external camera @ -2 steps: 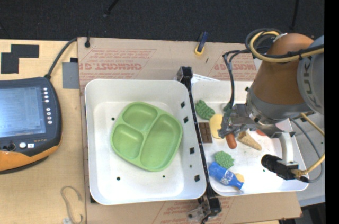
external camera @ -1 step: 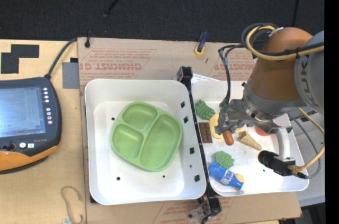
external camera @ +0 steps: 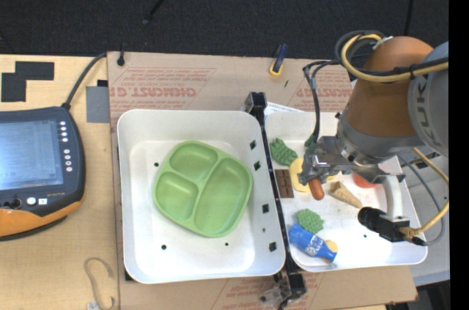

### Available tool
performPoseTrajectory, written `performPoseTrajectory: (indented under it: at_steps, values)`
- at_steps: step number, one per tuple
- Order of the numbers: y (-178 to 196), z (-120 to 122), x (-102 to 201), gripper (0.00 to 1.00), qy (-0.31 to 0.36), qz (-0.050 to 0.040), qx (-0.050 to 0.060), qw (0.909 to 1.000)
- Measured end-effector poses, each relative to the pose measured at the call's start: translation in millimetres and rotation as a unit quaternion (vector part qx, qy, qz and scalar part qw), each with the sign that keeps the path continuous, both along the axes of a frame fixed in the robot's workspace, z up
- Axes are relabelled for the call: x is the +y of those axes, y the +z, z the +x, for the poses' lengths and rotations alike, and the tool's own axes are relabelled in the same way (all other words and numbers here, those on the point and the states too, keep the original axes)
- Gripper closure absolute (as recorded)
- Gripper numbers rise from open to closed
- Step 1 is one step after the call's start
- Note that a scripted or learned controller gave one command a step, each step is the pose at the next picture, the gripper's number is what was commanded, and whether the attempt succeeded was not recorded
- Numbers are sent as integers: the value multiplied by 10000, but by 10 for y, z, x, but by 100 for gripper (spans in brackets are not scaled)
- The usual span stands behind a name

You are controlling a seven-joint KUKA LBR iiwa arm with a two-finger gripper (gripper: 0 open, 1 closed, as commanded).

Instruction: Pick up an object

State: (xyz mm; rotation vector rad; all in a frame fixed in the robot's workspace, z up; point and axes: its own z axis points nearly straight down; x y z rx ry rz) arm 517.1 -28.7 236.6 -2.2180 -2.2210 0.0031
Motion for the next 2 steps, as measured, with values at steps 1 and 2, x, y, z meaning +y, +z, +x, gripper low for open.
performPoseTrajectory:
  at_steps: [1, 2]
  values:
    - [0, -6, -53, 100, -7, 1, 2, 10000]
    - [-182, 48, -68, 100, -13, -2, 13, 10000]
